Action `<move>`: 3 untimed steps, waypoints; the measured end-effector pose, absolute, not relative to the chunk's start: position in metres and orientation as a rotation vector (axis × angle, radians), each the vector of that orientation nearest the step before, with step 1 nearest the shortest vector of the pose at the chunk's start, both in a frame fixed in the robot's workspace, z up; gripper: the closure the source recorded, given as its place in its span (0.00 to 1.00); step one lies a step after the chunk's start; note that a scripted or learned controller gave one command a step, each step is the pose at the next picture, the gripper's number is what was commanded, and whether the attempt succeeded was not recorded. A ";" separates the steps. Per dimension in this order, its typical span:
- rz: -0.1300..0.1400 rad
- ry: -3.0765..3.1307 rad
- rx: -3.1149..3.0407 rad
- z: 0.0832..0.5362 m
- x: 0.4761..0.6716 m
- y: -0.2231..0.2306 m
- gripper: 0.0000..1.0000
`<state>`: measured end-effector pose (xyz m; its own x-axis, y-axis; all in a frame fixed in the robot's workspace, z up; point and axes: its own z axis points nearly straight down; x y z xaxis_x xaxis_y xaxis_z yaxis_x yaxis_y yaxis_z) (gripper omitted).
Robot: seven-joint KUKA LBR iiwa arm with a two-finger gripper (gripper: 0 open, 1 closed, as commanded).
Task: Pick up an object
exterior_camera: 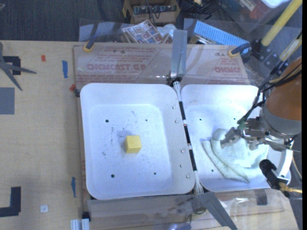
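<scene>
**Currently: gripper low over cloth, right bin**

Crumpled white cloth [225,158] lies in the right bin [211,102], soft and rumpled, one long fold trailing toward the bin's near edge. Its tone is close to that of the bin floor, so its outline is hard to trace. The gripper [229,137] sits at the cloth's upper end, metal parts grey and glinting; cannot tell whether it is spread or closed, or whether any fabric is caught in it. Behind it, the arm [285,104] shows a broad orange band and grey housing, with black cables looping along it.

Left bin [96,99]: a small yellow cube [133,144], matte, foam-like, sharp-edged, sits alone near the floor's centre. Floor is scuffed with dark smudges and a few small black holes. Both bins are shallow, white, with rounded corners, and meet at a hinged centre seam.

Bench top [33,128] is pale wood with blue tape marks.
</scene>
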<state>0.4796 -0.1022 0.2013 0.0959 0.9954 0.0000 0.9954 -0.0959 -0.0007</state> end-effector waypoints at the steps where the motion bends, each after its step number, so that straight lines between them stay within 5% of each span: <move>1: -0.015 -1.902 -2.511 0.090 0.483 -0.106 0.00; 2: 0.001 -1.716 -2.631 0.184 0.508 -0.080 0.00; 3: -0.012 -1.754 -2.612 0.090 0.548 -0.107 0.00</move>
